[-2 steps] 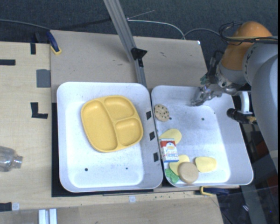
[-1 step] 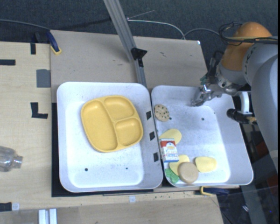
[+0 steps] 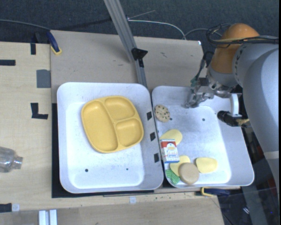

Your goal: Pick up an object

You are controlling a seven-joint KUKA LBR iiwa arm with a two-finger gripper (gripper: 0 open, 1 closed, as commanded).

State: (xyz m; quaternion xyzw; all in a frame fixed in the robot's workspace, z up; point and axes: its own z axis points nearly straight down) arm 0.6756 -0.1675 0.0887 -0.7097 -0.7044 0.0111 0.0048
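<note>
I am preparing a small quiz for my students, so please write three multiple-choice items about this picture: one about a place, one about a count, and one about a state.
1. Where does the yellow divided plate lie?
A. in the left bin
B. in the right bin
C. on the bench outside the bins

2. How many compartments does the plate have?
A. two
B. three
C. five

3. How does the pincer stand to the cookie?
A. it grips the cookie
B. it is apart from the cookie, over the far part of the right bin
C. it presses the cookie into the plate

Answers:
1 A: the plate rests on the floor of the left bin.
2 B: one long section and two smaller ones show.
3 B: bare floor of the right bin separates the cookie from the pincer.
</note>
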